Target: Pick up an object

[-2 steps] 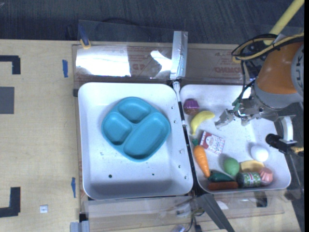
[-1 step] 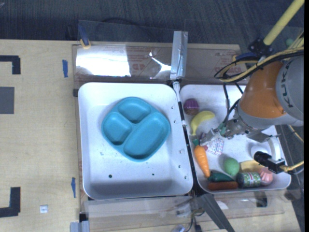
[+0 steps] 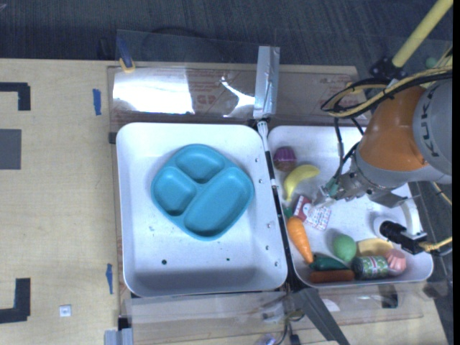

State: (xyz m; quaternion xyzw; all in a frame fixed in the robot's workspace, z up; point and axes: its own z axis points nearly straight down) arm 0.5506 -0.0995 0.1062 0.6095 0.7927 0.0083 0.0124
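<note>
My gripper [image 3: 335,190] hangs low over the middle of the right bin [image 3: 420,272], below the orange wrist band. It is just above and right of a red-and-white packet [image 3: 315,215] and right of a yellow banana [image 3: 300,178]. Nothing shows held in it. Other toys lie in this bin: a purple piece [image 3: 284,157] at the back, an orange carrot [image 3: 300,240] by the left wall, a green lime [image 3: 345,248], and a green can [image 3: 370,266] at the front.
The left bin [image 3: 136,264] holds a blue divided plate [image 3: 203,190]. A dark green vegetable [image 3: 328,262], a yellow piece [image 3: 374,246] and a pink piece [image 3: 397,263] crowd the right bin's front. Cables loop above the arm.
</note>
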